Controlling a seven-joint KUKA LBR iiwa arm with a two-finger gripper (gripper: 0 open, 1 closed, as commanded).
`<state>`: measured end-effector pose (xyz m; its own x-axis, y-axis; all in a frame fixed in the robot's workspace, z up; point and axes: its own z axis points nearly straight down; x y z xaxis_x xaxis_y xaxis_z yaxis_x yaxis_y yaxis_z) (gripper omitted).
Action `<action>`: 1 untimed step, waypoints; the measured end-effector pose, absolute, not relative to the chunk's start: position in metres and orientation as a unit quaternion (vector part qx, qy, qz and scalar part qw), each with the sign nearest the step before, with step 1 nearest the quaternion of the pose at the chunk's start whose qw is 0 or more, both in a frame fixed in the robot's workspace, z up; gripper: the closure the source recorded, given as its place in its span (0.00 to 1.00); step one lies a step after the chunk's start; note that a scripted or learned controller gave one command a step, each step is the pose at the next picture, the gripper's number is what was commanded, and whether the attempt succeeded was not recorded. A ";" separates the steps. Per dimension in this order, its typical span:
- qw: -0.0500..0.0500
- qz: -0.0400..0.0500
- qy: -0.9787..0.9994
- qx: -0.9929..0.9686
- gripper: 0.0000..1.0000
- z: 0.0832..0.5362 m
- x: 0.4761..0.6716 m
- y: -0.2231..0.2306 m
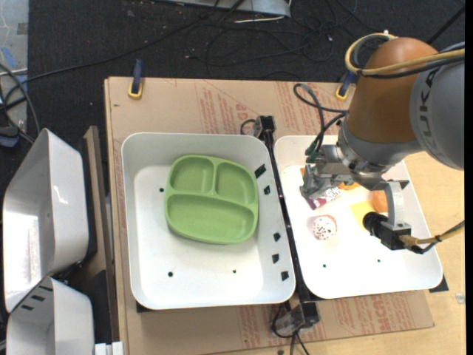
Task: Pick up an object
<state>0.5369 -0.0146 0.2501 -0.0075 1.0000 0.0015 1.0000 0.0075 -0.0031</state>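
Green tray (pixel 213 200) in L bin (pixel 140 220), small items (partly hidden) in R bin (pixel 369 272)

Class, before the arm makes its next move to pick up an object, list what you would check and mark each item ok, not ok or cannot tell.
1. Hand is over the right bin, where small objects lie: ok.
2. Object visibly held in the hand: cannot tell.
3. Speckled round object lies free of the arm: ok.
4. Yellow object reachable: cannot tell, partly hidden.
5. Green divided plate in the left bin lies apart from the arm: ok.
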 end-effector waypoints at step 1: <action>0.001 0.000 -0.710 -0.704 1.00 0.253 0.526 0.039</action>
